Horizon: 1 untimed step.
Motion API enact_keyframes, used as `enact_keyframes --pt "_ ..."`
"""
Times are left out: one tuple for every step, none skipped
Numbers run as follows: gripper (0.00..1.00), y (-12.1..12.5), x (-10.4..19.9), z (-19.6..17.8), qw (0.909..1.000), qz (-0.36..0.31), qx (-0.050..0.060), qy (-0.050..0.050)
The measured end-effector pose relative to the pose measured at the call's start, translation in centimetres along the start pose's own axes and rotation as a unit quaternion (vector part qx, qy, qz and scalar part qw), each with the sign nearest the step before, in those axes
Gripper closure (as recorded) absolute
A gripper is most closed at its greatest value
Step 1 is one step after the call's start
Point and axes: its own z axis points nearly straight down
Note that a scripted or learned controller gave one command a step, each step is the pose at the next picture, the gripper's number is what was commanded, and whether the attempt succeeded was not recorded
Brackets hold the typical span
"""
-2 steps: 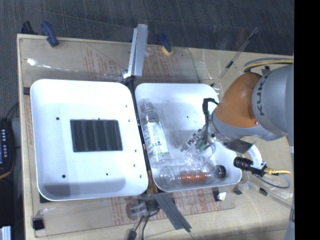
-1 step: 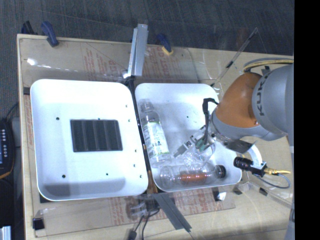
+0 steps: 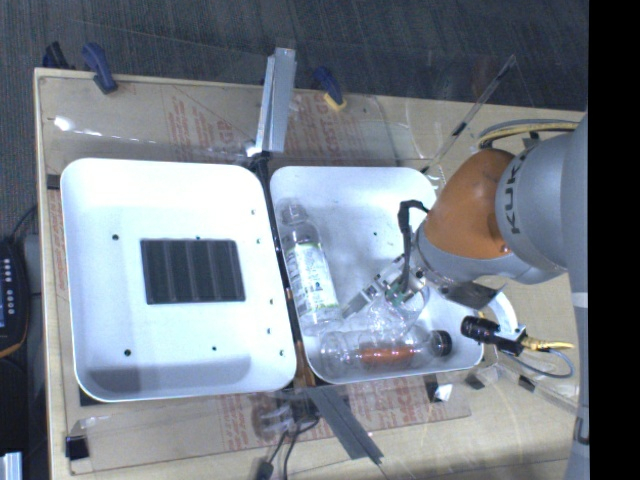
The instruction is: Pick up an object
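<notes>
Jaws (image 3: 392,293): lowered into right white bin (image 3: 345,183), among clear crumpled plastic wrapping (image 3: 385,318); whether released or clenched cannot be told.
Clear plastic bottle with pale label (image 3: 307,263): lying along bin's left wall. Judged light, stiff, slippery; take across mid-body.
Clear plastic bottle with reddish contents (image 3: 375,351): lying at near wall.
Left white bin (image 3: 100,198): dark ribbed rectangular panel (image 3: 192,270).

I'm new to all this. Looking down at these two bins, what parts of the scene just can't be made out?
- Gripper: in the camera view it sits low in the right bin, under the arm's orange band; whether it is open or shut is unclear.
- Clear bottle lying near the front wall: see-through and glary, so its outline is vague.
- Upright-lying clear bottle: label too small to read.
- Dark panel in the left bin: its material is unclear.
</notes>
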Motion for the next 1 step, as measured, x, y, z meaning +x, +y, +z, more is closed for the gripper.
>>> enact_keyframes --pt "1.00 0.10 -0.05 -1.05 1.0000 -0.002 0.000 0.000"
